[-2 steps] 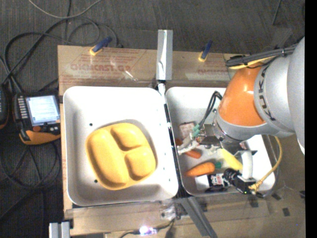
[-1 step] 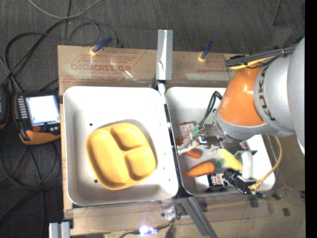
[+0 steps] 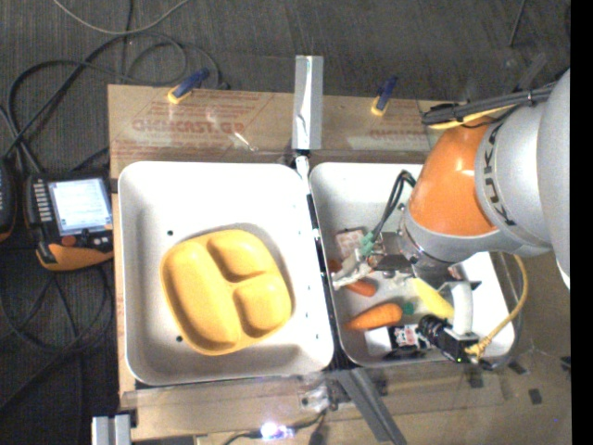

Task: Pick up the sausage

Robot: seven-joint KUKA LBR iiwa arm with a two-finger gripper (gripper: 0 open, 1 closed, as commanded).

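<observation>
Arm [image 3: 482,188]: mine, reaching in from the right, low over the right bin [image 3: 334,179].
Gripper [image 3: 400,265]: down among the items in the right bin; my wrist hides it, so I cannot tell its state.
Sausage [image 3: 361,287]: I judge it to be the small reddish piece just left of my gripper, near the bin's left wall; partly hidden, so identity is uncertain.
Carrot [image 3: 373,317]: lies nearer than the sausage, close beside it.
Banana [image 3: 429,298]: yellow, right of the carrot, under my wrist.
Left bin [image 3: 134,248]: holds a yellow tray [image 3: 227,289]; no part in this task.
Progress: approach made; no grasp visible. Sausage looks to be resting on the bin floor.
Left to do: secure sausage, lift clear.
</observation>
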